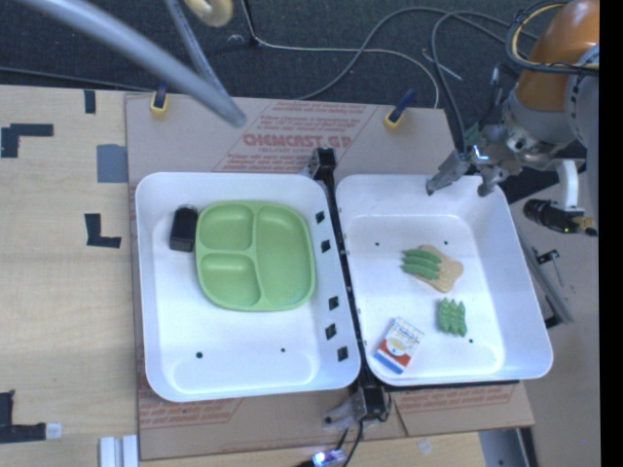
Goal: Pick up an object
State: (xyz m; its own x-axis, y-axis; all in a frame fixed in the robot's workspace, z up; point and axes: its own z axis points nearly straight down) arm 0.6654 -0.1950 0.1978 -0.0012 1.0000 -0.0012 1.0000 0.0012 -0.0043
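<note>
The pincer [460,176] hangs spread and holding nothing above the far rim of the right bin [521,261]. Nothing looks picked yet: the toast with green beans [431,265], green pod [452,316] and small carton [398,345] lie on the bin floor, so descent and grasp remain.

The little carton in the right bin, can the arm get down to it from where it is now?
Probably yes. The carton lies flat with bare floor around it, apart from the green pods, and the open gripper hangs above the same bin's far rim.
</note>
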